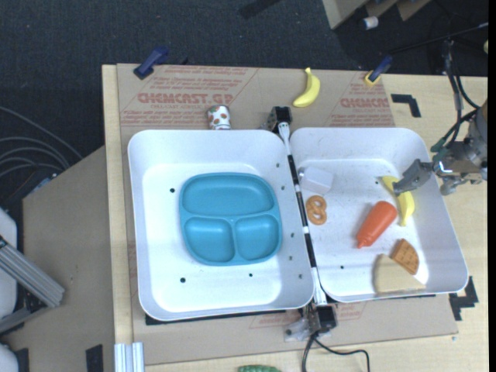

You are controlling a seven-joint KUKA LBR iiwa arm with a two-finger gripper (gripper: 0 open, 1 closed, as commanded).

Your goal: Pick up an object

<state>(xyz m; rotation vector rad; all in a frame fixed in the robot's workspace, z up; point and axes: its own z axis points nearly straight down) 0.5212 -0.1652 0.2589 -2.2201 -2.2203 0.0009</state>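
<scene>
As seen from above at a slant: a tan bench with red print, bearing two shallow white bins touching along their inner edges. In the left bin, a blue three-part plate, lying about in the middle. In the right bin, a scatter of toy foods. Reaching in over the right bin's far right rim, the grey arm, with the gripper low over the bin's right side; cannot tell whether spread or closed from this angle. Just at its tip, a small yellow banana, on the bin floor as far as can be seen, partly hidden by the dark tip. Beside that, to the left, an orange carrot, tilted. Near the front rim, a pale bread slice touching a brown waffle piece. By the left wall, a pretzel. Outside the bins, on the bench behind them, a second banana.
</scene>
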